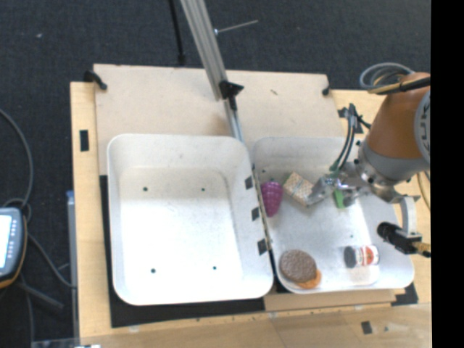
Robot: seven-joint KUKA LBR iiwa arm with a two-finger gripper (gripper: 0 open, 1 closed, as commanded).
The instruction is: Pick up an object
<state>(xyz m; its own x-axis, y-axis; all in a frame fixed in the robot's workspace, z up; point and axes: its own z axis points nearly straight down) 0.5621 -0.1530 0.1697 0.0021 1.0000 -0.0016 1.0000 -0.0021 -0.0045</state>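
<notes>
Dark carpet surrounds a pale wooden counter (167,100) carrying two white bins side by side. An aluminium post (206,42) rises from the counter's far side, and a screen device (9,241) is cut off at the left edge.

From this one overhead view, the left bin (127,158) has only small dark dots on its floor. The right bin (391,274) holds a purple object (271,196) against its left wall, a speckled tan block (296,186) just right of that, a round brown disc with an orange rim (299,267) near the front, and a small red, white and dark item (362,256) at front right; what that item is stays unclear.

The arm (399,133) enters from the right, partly cut off. Its gripper (319,192) sits low beside the block's right side, seemingly touching it. Whether its grip is released or clenched cannot be told, since the metal parts blur together. A green piece (338,198) shows just behind it.
</notes>
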